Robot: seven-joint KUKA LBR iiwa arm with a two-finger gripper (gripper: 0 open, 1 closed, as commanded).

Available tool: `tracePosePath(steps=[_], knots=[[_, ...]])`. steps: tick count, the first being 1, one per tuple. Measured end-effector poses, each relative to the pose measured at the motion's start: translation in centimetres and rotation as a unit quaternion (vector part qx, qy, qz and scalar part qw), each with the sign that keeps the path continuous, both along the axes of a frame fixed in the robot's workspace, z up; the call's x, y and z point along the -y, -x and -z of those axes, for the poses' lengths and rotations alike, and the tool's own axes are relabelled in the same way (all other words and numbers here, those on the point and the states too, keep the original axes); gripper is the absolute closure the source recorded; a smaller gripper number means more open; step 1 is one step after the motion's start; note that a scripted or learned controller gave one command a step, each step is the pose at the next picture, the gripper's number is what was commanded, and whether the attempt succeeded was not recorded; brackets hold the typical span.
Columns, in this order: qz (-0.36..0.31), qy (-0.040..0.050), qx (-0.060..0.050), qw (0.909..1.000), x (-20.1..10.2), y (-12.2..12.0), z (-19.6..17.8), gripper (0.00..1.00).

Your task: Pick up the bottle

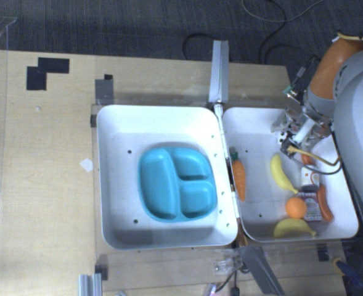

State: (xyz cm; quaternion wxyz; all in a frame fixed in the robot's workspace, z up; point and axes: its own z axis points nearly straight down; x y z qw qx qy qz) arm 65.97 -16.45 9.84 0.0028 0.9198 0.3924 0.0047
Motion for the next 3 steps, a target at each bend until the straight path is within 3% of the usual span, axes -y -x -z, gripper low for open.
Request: tracePosePath(steps=[1,2,3], knots=[[0.098,-0.0018,-0.005,0.9952,-7.0,1.4,1.0,0.00],[0.131,-0.0011,-0.002,0.9914,0.6,0.3,-11.2,0.00],[0.223,-0.0030,-0.005,0.9747,-7.7,3.8,-2.4,0.00]])
